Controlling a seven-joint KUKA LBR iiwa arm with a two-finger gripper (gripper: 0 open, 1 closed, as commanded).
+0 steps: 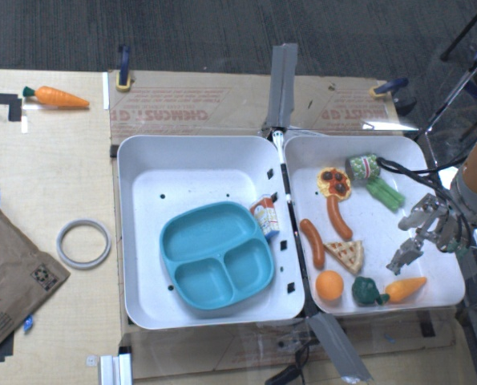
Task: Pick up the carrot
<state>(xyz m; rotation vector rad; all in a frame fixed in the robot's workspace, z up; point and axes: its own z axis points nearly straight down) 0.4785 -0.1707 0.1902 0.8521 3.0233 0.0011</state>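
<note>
the carrot (404, 289) lay in the right bin (302, 147), near its front right corner, long axis roughly along the front wall, leaf end touching a green vegetable (368, 290). the gripper (414, 235) hung just above and behind it, fingers apart and holding nothing. a second carrot (55, 97) sat on the bench's far left. the wrist was cut off at the edge.

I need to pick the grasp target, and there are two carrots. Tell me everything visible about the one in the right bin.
The carrot is a small orange toy, plastic-looking, tapered, lying flat near the right bin's front wall. Its thick end meets a dark green leafy piece, which may be its top. The end effector hangs just above it, not touching.
</note>
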